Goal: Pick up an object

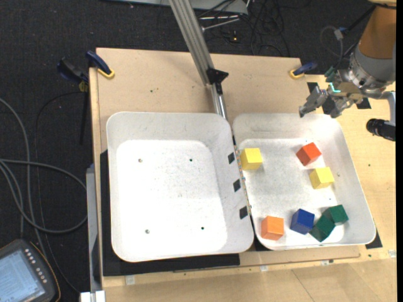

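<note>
Seven blocks in right bin (352,168) — tool (321,102) above far rim.

Matt, speckled white plastic for both bins (170,128). Smooth painted blocks, wood by the look: red (308,154) nearest below the jaws, yellow (251,158) further left. Pale, rough fibreboard bench (157,80). Dull metal gripper (320,100).

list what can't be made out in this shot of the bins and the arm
- End effector, camera view: small and dark, so open or shut is unreadable.
- Arm: cut off by the top and right edges.
- Dark green block: one side hidden behind the green block, so touching or apart is unclear.
</note>
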### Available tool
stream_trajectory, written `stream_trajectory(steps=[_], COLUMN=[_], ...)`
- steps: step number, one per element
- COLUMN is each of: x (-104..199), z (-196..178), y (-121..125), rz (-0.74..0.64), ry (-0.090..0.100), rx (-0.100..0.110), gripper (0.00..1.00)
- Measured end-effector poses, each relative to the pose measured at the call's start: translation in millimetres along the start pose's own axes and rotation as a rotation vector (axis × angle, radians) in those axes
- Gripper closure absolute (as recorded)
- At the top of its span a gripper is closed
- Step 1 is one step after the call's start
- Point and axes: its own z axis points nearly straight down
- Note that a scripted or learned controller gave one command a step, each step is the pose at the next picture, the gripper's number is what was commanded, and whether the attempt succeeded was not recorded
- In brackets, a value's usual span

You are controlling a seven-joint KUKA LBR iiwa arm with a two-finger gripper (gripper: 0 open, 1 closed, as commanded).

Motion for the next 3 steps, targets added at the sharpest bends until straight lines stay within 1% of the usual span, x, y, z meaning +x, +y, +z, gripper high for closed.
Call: stream_trajectory(steps=[1, 2, 3], x=[0.3, -4.2, -8.6], z=[-2.7, 45.0, 107.5], y=[0.5, 5.0, 2.3], rz=[-0.002, 0.000, 0.002], ry=[-0.002, -0.002, -0.001], rx=[-0.003, 0.000, 0.001], gripper=[0.00, 0.00, 0.00])
